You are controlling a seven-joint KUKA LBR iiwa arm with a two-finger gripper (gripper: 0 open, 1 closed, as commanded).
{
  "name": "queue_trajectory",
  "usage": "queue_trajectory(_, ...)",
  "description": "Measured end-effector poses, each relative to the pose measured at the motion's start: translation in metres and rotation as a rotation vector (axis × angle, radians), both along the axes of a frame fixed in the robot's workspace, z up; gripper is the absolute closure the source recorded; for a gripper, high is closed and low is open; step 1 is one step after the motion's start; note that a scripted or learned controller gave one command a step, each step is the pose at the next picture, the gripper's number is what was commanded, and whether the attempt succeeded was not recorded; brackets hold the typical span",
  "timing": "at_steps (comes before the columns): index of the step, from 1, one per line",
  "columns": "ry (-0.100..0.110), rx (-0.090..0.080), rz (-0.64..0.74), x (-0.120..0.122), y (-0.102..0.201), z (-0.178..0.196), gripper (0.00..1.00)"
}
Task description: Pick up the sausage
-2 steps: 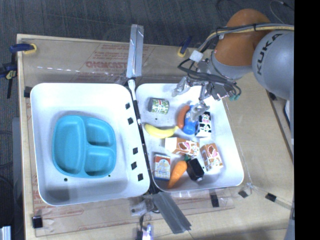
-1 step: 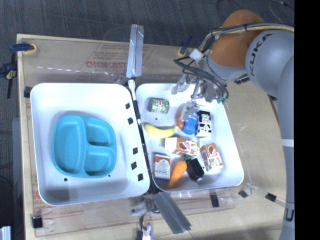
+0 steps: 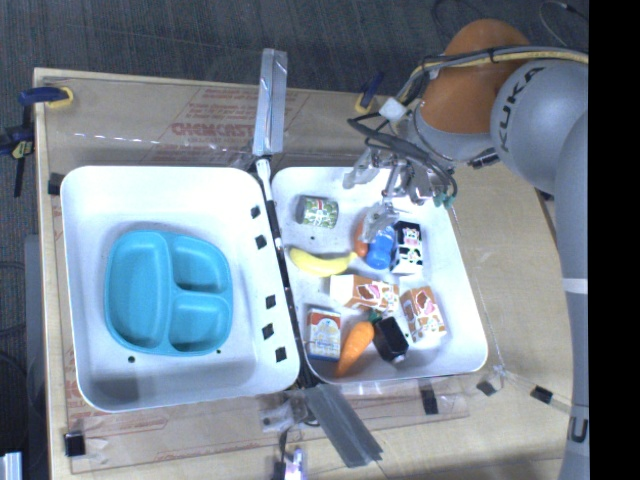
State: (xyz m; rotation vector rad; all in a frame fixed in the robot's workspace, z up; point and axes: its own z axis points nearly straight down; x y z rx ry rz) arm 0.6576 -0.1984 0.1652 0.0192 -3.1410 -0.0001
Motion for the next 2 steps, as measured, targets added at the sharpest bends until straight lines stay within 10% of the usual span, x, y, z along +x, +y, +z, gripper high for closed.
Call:
queue_trajectory(1, -0.006, -0.002, 0.084, -0.025, -0.01, -0.058, 0.0)
queue_trajectory(2, -0.007, -0.002, 0.129, 0.001, -0.012, -0.07, 0.0)
